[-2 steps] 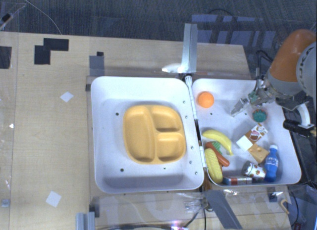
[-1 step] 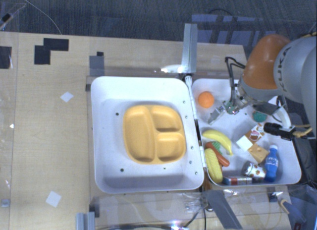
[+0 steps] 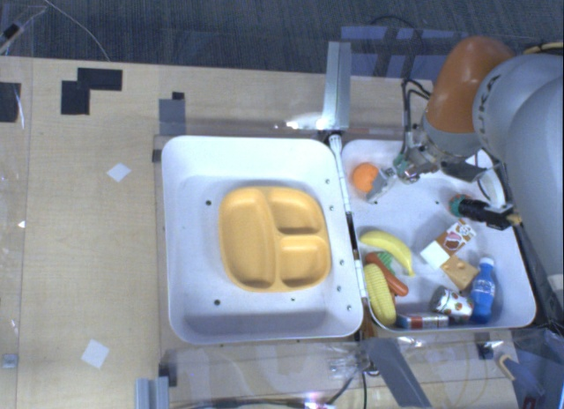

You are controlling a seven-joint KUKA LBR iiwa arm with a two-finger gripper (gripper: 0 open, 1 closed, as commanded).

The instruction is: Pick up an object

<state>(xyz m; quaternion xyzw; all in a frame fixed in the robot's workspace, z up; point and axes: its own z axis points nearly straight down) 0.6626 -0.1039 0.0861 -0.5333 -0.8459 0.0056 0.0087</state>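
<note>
The grey arm's two-finger gripper (image 3: 394, 172) hovers near the far-left corner of the right shallow white bin (image 3: 520, 306), just beside a small round orange ball (image 3: 364, 176); whether its fingers are apart, I cannot tell.

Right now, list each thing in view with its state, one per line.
Yellow tray: lying flat in the left bin.
Orange: loose in the right bin, beside the gripper.
Banana: lying on its side.
Corn cob: lying flat.
Blue bottle: tipped over.
Gripper: low by the orange, holding nothing visible.
</note>
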